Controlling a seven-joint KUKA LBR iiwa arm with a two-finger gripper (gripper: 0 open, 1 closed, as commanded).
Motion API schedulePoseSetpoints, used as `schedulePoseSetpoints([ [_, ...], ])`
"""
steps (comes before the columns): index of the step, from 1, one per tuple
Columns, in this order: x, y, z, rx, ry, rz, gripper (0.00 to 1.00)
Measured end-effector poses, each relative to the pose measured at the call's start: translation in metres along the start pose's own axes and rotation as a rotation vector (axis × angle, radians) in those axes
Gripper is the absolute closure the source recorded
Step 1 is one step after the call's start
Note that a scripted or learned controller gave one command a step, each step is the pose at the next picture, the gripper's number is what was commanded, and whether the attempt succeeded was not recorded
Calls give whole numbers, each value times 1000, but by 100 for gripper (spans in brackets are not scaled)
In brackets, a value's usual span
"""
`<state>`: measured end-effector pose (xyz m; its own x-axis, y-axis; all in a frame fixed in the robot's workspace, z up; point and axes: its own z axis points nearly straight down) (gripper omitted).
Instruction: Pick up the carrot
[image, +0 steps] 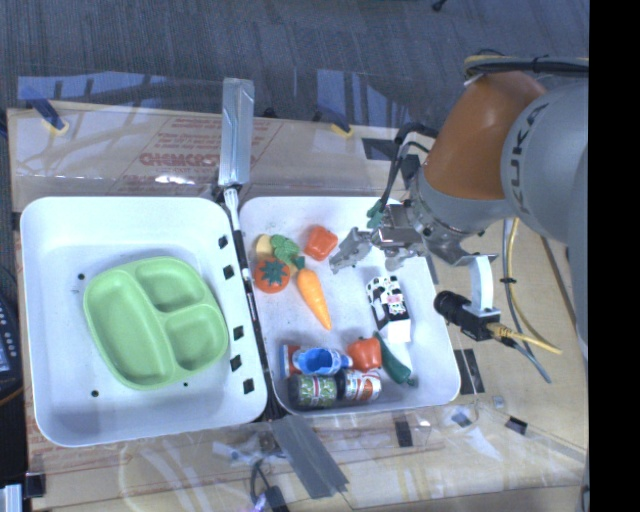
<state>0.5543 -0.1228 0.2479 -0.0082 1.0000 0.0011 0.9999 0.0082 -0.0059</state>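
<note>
Lying apart from fingers (352, 250), carrot (313, 295), lower left

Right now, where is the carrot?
The carrot lies near the middle of the right bin, just right of the tomato and left of the cow-print carton.

Orange carrot (313, 297), green tray (155, 321), white bins (50, 300), seemingly cow-spotted black-and-white carton (388, 303).
</note>
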Motion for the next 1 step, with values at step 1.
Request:
schedulePoseSetpoints([
  [1,-14,-12,145,1,1,-260,0],
])
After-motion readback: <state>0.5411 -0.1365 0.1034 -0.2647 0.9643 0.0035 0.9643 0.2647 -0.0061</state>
